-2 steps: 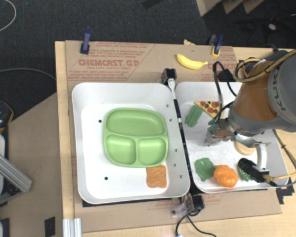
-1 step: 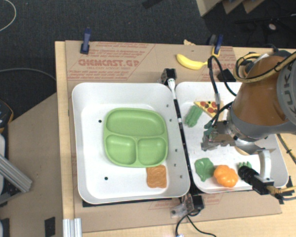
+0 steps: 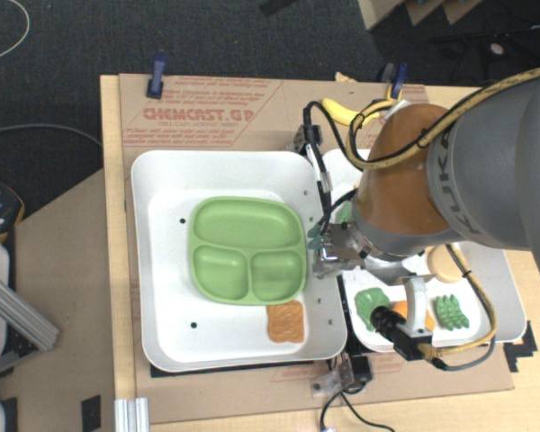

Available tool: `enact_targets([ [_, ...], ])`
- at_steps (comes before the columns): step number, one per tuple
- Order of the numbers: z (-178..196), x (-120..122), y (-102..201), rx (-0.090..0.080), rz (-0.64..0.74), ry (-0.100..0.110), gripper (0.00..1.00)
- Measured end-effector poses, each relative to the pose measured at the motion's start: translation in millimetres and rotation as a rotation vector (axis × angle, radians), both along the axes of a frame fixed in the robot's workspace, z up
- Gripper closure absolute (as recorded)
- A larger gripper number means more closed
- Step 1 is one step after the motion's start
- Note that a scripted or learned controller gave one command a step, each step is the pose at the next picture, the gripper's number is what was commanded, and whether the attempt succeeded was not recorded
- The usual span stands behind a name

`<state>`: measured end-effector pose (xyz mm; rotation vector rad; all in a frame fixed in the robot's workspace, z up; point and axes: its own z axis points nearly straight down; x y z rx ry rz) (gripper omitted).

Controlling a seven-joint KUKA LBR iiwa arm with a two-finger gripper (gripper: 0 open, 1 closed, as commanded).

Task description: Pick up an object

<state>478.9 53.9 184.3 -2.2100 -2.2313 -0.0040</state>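
Note:
A green three-compartment plate [image 3: 247, 250] lies in the left bin [image 3: 162, 241]. An orange-brown toy piece [image 3: 286, 321] rests just below it near the bin's front edge. In the right bin [image 3: 486, 322] I see a green toy [image 3: 371, 301], a small orange piece [image 3: 398, 310], a ridged green piece [image 3: 450, 312] and a pale round piece [image 3: 444, 265]. The arm's orange band and grey wrist [image 3: 405, 187] hang over the divide between the bins. The gripper [image 3: 328, 252] sits at the left bin's right wall, beside the plate's right edge.
A yellow banana-like object [image 3: 339, 112] lies at the back edge of the right bin, partly behind cables. Blue clamps [image 3: 156, 76] hold the cardboard base at the back. Black cables loop around the wrist and trail across the front of the right bin.

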Motion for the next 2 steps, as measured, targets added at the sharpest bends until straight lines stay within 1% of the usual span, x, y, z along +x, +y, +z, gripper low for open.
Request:
enact_targets([
  [1, 45, 1, 6, -0.002, -0.007, -0.004, 1.0],
  [2, 181, 2, 23, 0.001, -0.005, -0.014, 1.0],
])
